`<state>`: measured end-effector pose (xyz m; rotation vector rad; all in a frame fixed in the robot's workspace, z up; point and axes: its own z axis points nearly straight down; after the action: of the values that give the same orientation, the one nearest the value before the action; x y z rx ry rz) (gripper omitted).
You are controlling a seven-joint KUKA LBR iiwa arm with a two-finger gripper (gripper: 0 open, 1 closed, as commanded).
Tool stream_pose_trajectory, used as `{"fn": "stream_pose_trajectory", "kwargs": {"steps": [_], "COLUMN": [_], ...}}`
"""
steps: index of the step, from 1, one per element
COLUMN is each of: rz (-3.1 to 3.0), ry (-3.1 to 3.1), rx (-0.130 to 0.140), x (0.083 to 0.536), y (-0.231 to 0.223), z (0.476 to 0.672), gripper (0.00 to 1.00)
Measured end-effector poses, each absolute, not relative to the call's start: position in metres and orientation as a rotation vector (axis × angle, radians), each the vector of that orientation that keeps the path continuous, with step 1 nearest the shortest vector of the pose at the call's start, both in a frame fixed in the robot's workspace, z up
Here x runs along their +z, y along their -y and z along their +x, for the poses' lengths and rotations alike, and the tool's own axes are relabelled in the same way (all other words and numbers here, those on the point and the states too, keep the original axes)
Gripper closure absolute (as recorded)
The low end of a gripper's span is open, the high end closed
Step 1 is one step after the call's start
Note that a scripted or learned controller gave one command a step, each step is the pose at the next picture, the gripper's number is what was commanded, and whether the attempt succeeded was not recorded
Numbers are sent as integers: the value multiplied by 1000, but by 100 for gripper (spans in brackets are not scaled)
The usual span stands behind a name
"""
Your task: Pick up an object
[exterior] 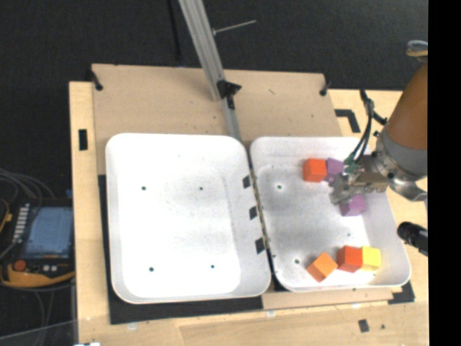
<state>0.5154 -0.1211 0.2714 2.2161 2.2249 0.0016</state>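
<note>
The right bin holds several small blocks. An orange block lies near its far side, with a purple block touching its right face. Another purple block lies just below my gripper, which hovers low over the bin's right half. The grey wrist and arm hide the gripper's fingers from above. At the bin's near edge sit an orange block, a red block and a yellow block, close together.
The left bin lies beside the right one, divided from it by a rim with black clips. A slanted metal rail rises from behind the bins. A black fitting sticks in at the right.
</note>
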Motion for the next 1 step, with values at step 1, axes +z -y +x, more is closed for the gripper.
{"fn": "stream_pose_trajectory", "kwargs": {"steps": [1], "rz": [2212], "ry": [-2229], "rx": [3], "x": [276], "y": [67], "z": [529], "gripper": [100]}}
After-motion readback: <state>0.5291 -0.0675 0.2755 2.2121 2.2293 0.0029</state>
